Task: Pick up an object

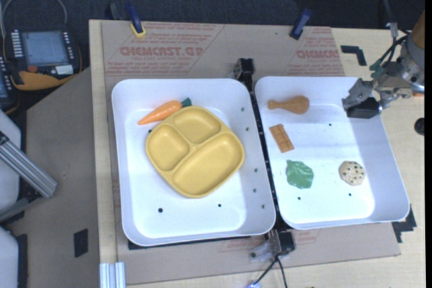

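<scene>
The right bin [378, 209] holds a tan chicken drumstick [289, 104] at its far side, an orange waffle-like cracker [281, 138] below it, a green leafy piece [300, 174] and a round cookie [352, 173]. In the left bin [131, 165] an orange carrot [160, 111] lies beside a yellow divided plate [194, 150]. My gripper [364, 103] hangs over the right bin's far right corner, well right of the drumstick and above the cookie. Nothing shows between its dark fingers.
The two bins sit side by side on a cardboard-covered bench [202, 50]. Blue clamps [137, 22] hold the board at the back. A pendant with a screen [42, 50] lies at the far left, off the bench.
</scene>
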